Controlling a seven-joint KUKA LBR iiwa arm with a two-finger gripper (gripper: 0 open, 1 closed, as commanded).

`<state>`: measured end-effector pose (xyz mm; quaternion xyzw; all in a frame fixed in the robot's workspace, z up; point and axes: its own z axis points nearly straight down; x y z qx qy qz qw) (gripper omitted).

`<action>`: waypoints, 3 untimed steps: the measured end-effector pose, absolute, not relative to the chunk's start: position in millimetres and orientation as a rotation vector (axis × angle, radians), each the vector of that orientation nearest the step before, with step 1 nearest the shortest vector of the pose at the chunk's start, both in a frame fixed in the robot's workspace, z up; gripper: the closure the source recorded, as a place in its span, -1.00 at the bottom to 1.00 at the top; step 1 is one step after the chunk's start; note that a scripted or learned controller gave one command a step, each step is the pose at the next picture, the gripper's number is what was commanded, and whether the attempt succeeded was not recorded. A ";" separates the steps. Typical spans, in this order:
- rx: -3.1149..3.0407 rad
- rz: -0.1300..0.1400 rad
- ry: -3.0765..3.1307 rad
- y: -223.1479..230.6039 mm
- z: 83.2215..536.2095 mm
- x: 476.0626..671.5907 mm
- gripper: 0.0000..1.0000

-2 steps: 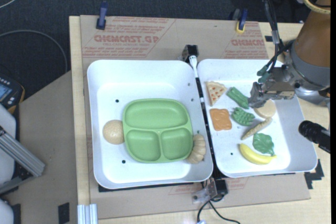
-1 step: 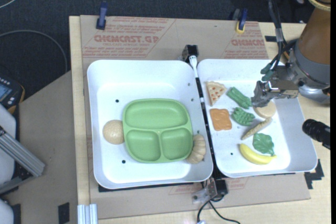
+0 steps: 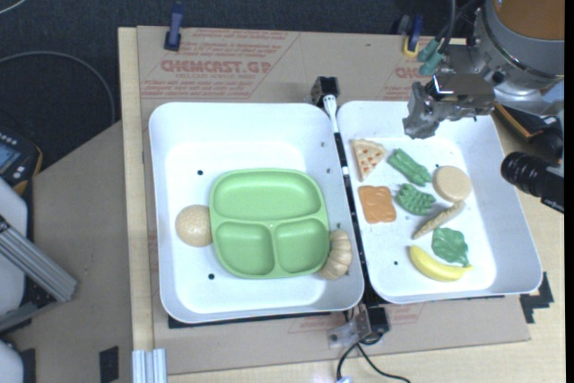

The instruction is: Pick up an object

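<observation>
Bins: 2, left bin, right bin | Left bin: 1 green divided plate, 1 round tan bun, 1 tan pastry | Right bin: 1 pizza slice, 1 orange slab, 3 green vegetables, 1 tan disc, 1 banana, 1 tan stick

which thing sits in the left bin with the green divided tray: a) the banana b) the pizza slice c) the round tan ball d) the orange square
c: the round tan ball rests against the left edge of the green divided tray in the left bin, while the banana, pizza slice and orange square all lie in the right bin.
</observation>
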<state>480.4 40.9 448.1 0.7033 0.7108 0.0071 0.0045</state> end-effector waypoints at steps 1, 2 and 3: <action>2.232 -0.017 2.223 11.1 301.2 502.8 1.00; 2.232 -0.005 2.215 -57.3 301.1 477.7 1.00; 2.205 0.021 2.222 -1.2 439.6 481.0 1.00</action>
